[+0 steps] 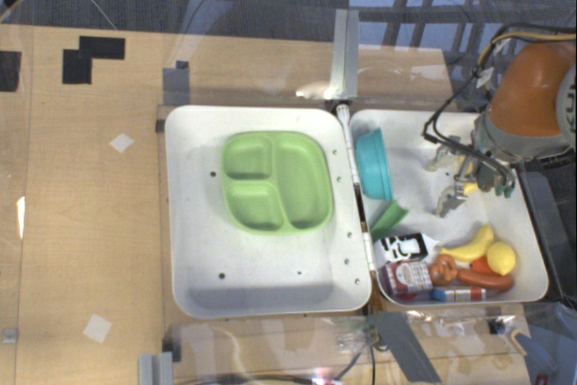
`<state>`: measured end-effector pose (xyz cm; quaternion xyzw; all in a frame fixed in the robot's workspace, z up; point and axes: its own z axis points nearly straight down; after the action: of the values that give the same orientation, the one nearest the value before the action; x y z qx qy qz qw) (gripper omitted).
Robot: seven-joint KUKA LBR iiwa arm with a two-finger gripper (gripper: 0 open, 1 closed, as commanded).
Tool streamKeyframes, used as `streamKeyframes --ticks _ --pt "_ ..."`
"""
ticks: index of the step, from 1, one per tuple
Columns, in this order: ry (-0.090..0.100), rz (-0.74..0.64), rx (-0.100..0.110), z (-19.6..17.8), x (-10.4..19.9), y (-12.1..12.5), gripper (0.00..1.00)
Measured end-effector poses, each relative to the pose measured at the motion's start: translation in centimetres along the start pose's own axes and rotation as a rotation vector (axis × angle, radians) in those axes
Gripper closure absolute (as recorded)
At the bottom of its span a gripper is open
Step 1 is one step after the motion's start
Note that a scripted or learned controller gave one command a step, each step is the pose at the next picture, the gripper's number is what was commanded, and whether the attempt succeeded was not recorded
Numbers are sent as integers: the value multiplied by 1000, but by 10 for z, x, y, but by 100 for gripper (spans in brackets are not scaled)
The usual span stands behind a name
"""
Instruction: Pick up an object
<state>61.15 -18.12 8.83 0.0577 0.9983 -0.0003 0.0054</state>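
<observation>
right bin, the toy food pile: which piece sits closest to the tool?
The banana. It lies at the upper edge of the pile, just below the tool; the yellow lemon, the sausage and the ketchup bottle all sit farther down.

The two bins [194, 149] look like smooth white plastic with a faint sheen. At the left bin's centre, the green divided plate [275, 181] is matt plastic. The bench [81, 194] has a pale wood-grain finish, and toward 3 o'clock the arm's orange band [532, 90] looks glossy.

Even bright light, soft shadows, slight blur.
</observation>
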Motion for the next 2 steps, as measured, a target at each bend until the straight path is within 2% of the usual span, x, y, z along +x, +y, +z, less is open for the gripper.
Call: streamKeyframes --ticks 1,2 --pt "-1 84 -1 0 -18 23 0" --pt "8 140 1 1 -50 -3 0"
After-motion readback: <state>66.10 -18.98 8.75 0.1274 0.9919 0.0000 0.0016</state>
